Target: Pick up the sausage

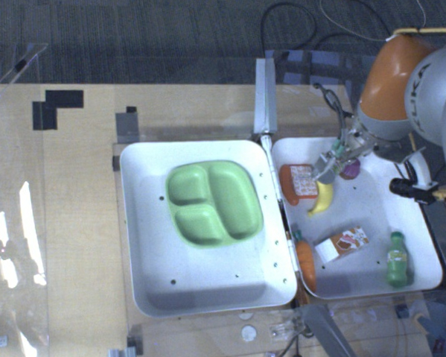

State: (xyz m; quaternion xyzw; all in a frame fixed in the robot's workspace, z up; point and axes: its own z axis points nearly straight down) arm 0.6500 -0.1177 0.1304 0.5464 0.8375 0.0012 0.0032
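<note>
**Sausage sits low in the right bin, and I hang at the far end**

The table [76,219] carries two white bins. The left bin [150,290] holds a green divided plate [213,201]. The right bin [370,203] holds everything I care about. My arm [396,75] reaches in from the right over its upper end.

My claw [335,159] hangs above the top of that bin, between a red packet [296,181] and a small purple thing [350,169], just over the upper tip of a banana [323,198]. From this angle I cannot tell whether my claw is released or clenched, and I see nothing held in it.

Lower down lie a carton [344,244] and a green bottle [396,260]. What I take for the sausage [306,263] is the orange-red, stubby length pressed against the right bin's left wall, near the lower corner and just beside the carton. It is well apart from my claw.

To do this step well, I judge I must travel down the bin past the banana and come over the sausage's middle. The wall is the trouble: one side of my grip needs room between sausage and wall, so I should close across its narrow width and descend squarely. The carton beside it could be knocked, and a rounded thing may roll away from an off-centre pinch.
</note>
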